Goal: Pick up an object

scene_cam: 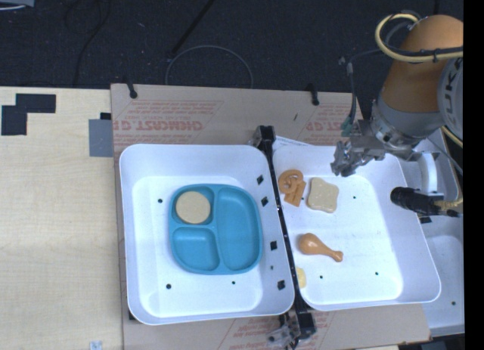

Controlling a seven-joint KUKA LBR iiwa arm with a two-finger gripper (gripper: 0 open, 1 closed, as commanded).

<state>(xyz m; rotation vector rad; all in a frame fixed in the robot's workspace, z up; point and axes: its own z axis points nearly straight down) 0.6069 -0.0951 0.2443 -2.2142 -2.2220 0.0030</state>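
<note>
In the right bin (393, 280) lie a slice of toast (323, 195), a brown pretzel (291, 187), a chicken drumstick (318, 247) and a small yellow piece (300, 277) by the left wall. My gripper (344, 163) hangs over the bin's far side, just up and right of the toast, with nothing visibly between its fingers. In the left bin (151, 295) sits a blue divided plate (215, 227) with a tan round cookie (192, 206) in its upper-left compartment.
A black divider (274, 220) runs between the two bins. The bins rest on a cardboard sheet (197, 118) on a wooden bench. The right half of the right bin has bare floor.
</note>
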